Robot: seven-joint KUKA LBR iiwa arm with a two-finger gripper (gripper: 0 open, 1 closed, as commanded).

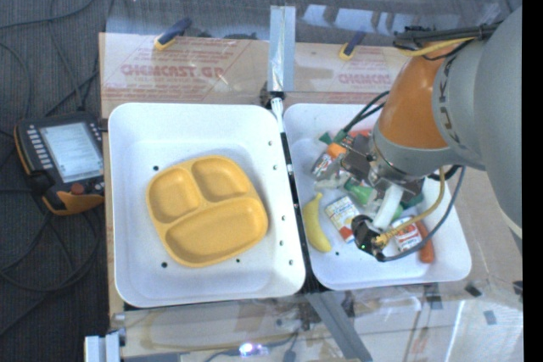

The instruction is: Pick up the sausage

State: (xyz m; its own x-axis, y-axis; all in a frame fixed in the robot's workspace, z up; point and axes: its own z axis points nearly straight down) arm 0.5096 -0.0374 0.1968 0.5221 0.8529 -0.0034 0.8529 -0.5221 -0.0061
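- Over the right-hand bin point(458, 263), the grey arm point(492, 89) with its orange band reaches in from the right and hides much of that bin's far side; its wrist hangs above a heap of small packets
- On the left, the second white bin point(127, 267) sits edge to edge with the first; a flat sheet of printed cardboard point(195, 72) lies behind both
- In the middle of the left bin lies a yellow divided plate point(208, 208), three compartments, turned at a slant
- Beside the bench, on the dark floor at far left, rests a teach pendant point(59, 157) with a lit screen; loose cables trail across the floor beyond it
- Under the wrist, the gripper point(366, 201) is down among the clutter in the right bin; whether it is set wide or narrow cannot be told, and nothing can be seen held in it
- Along the right bin's left wall lies a banana point(316, 226), lengthways, just beside a white carton point(341, 212)
- Near the right bin's near-right corner lies the sausage point(427, 250), a small reddish length just beside a red packet point(405, 236); it rests on the bin floor, near the gripper but apart from it
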